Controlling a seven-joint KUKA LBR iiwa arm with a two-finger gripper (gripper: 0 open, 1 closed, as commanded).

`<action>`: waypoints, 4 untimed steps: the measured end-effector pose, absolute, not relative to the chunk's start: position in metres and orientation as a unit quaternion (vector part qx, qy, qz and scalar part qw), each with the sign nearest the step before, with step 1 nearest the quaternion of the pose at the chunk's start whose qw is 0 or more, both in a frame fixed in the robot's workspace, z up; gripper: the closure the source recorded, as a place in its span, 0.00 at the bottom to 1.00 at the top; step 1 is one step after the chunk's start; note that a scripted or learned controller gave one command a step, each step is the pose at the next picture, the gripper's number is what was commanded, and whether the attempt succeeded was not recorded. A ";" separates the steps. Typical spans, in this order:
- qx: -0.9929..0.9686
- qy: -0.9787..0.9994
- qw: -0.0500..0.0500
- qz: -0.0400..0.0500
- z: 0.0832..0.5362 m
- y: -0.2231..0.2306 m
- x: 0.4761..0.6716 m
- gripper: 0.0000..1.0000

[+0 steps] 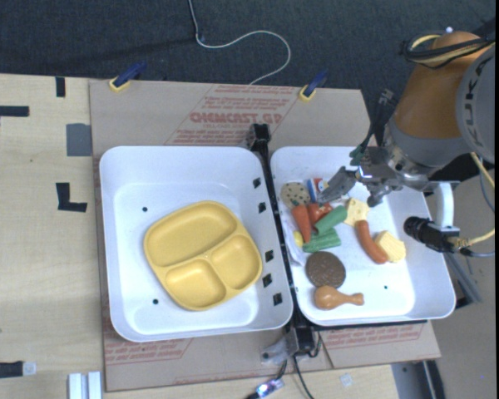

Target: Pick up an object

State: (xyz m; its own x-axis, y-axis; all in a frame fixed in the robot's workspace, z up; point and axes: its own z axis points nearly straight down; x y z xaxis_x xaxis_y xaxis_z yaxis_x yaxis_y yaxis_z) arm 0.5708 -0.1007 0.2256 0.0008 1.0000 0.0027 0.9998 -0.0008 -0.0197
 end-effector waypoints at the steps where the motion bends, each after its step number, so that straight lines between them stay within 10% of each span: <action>1: -0.706 -0.708 0.003 0.003 0.232 -0.101 0.573 0.00; 4: -0.707 -0.708 0.002 0.003 0.079 -0.104 0.578 0.00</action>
State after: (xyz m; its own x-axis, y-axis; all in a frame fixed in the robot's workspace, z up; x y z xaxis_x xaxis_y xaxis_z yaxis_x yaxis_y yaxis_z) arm 0.5782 -0.1039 0.0791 -0.0016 1.0000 -0.0011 1.0000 0.0016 -0.0070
